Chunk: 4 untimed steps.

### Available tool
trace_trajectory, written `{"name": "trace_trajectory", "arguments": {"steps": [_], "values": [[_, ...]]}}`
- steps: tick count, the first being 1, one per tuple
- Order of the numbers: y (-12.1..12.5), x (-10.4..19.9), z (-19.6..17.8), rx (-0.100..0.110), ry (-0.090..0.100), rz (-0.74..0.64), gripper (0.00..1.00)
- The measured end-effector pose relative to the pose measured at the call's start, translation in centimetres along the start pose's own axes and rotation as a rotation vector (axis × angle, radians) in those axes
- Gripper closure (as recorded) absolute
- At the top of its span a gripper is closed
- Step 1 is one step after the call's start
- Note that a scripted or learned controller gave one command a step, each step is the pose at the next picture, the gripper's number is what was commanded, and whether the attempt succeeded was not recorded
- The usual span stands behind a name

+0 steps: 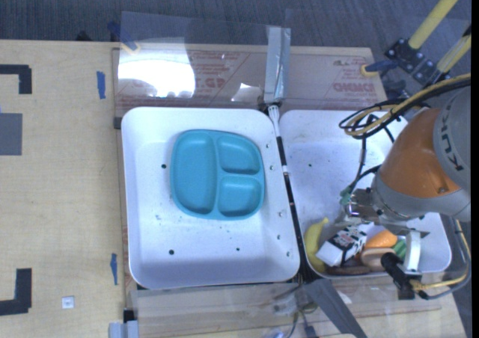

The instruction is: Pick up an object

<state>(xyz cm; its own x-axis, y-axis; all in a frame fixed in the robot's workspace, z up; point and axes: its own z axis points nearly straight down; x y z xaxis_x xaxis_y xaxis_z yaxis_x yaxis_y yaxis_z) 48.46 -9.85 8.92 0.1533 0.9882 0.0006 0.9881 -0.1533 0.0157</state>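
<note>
The grey arm with its orange band [423, 161] reaches down into the right bin [322, 149]. Its gripper [358, 226] is low over a cluster of small objects at the bin's front edge. A yellow banana-shaped piece [314, 234] lies at the left of the cluster. Beside it is a white and black item [338, 245], then an orange piece [382, 239] and a green and white item [412, 251]. The wrist covers the gripper, and I cannot tell whether anything is held.
The left bin [150, 239] holds a blue divided plate [217, 173]. A clear plastic wall [194, 67] stands behind the bins. Black and yellow cables [370, 121] loop over the right bin's back. Wooden bench [56, 179] lies to the left.
</note>
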Motion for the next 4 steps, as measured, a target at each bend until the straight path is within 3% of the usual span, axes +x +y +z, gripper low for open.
{"name": "trace_trajectory", "arguments": {"steps": [1, 2, 3, 4], "values": [[-0.1, -0.1, 0.1, 0.004, 0.000, 0.002, 0.00], [8.6, -0.2, -11.5, 0.005, 0.000, -0.192, 0.00], [1.3, -0.4, -7.9, 0.019, 0.005, -0.453, 0.00], [-0.2, -1.2, -0.8, 0.011, 0.002, -0.433, 0.00]]}}
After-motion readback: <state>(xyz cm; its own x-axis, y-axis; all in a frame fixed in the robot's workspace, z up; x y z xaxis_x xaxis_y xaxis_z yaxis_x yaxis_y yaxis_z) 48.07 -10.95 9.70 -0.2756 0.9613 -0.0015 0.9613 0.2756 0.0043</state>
